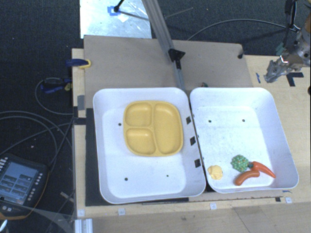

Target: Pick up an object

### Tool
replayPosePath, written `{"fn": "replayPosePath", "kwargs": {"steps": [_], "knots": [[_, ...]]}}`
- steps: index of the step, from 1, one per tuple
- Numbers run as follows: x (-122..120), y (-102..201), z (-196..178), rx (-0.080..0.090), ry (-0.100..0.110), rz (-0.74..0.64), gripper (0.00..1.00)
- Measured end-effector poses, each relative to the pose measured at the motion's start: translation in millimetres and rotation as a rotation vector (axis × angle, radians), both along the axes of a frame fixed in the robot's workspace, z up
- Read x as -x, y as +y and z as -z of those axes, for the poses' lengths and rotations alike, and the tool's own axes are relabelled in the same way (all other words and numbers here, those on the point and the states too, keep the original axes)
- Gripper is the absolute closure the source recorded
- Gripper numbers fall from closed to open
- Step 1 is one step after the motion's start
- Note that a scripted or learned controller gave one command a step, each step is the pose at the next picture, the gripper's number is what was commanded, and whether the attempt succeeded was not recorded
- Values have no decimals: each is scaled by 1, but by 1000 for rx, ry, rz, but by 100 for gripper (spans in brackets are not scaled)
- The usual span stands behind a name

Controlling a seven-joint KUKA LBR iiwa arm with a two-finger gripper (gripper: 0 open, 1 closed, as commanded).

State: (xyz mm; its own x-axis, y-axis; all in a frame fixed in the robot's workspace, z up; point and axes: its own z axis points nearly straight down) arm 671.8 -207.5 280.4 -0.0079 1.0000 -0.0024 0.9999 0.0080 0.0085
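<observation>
Nearest, along the front edge of the right bin [272, 106], four small things are lying close together near its front right corner: a yellow lump [215, 172], a green piece [239, 162], a sausage [247, 177] and a carrot [264, 168], the last three touching or nearly so. The sausage and carrot are both lying with their long axes running roughly left to right, tilted a little. In the left bin [109, 178], a yellow tray [153, 128] is sitting toward the back. Farthest, the gripper [275, 73] is hovering beyond the right bin's back right corner, outside its rim, so any pick is lying forward of it, almost the whole bin's depth nearer the front. Whether it is spread or pressed together cannot be told. No writing is readable.
</observation>
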Motion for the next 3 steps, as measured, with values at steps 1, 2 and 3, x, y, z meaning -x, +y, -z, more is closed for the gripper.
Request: {"fn": "replayPosePath", "kwargs": {"steps": [1, 2, 3], "knots": [[26, 57, 3, -4, 7, -3, 100], [45, 112, 0, -5, 8, -3, 100], [66, 159, -3, -5, 8, -3, 100]]}}
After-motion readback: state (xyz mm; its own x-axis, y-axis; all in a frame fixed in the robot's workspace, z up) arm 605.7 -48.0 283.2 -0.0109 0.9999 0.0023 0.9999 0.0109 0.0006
